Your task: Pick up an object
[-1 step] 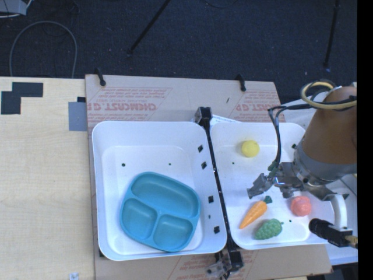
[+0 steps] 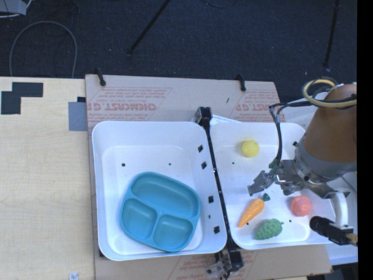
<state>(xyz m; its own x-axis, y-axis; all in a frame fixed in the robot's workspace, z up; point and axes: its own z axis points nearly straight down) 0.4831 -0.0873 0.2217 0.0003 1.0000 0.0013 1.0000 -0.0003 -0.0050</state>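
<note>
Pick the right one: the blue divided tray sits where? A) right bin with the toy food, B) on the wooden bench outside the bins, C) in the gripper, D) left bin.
D: the blue divided tray lies flat on the floor of the left bin, while the yellow ball, carrot, green piece and red piece are in the right bin, where the gripper is.

You see a sky-blue three-compartment plastic tray (image 2: 160,211) in the left white shallow bin (image 2: 111,156); in the right white shallow bin (image 2: 233,142), a yellow ball (image 2: 250,149), an orange toy carrot (image 2: 250,212), a green knobbly toy vegetable (image 2: 268,229) and a pink-red round toy (image 2: 301,206).
</note>
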